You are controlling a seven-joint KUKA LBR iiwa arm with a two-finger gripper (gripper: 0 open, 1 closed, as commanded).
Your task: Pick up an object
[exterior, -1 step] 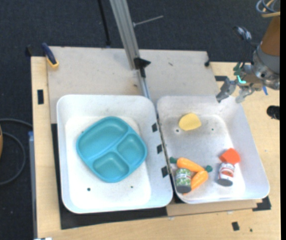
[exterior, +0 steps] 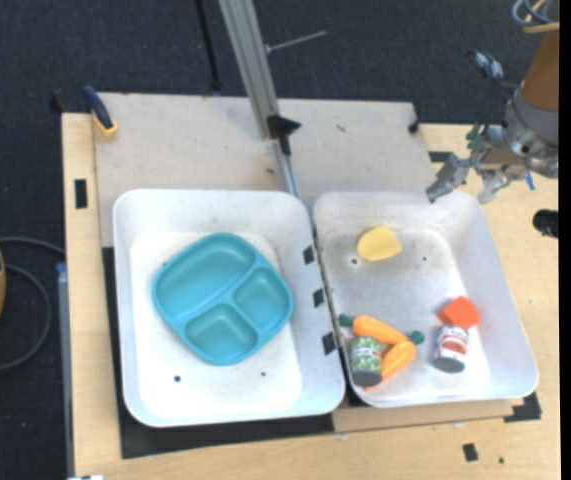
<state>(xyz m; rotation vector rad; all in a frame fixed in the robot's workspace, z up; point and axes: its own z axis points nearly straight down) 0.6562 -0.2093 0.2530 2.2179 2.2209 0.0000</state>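
In the right bin (exterior: 485, 238) we see four small things. A yellow piece (exterior: 378, 243), rounded like a lemon or a chip, lies alone in the far part of this bin, well apart from the others. Near the front edge an orange carrot (exterior: 385, 333) lies across, and a small green can (exterior: 366, 359) lies just beside it, touching or almost touching. To the right of them a small white bottle with an orange-red cap (exterior: 454, 333) lies tilted, the cap pointing away from us. The left bin (exterior: 135, 268) holds a teal plate (exterior: 223, 297) with three compartments, set at a slant. The gripper (exterior: 462, 175) hangs above the far right corner of the right bin, near its rim, apart from all four things; its two fingers look spread and nothing is between them. Behind it we see the grey wrist and a part of the orange band (exterior: 540, 78). Both bins rest on the light wooden surface (exterior: 85, 318), and a metal pole (exterior: 250, 48) rises behind them.
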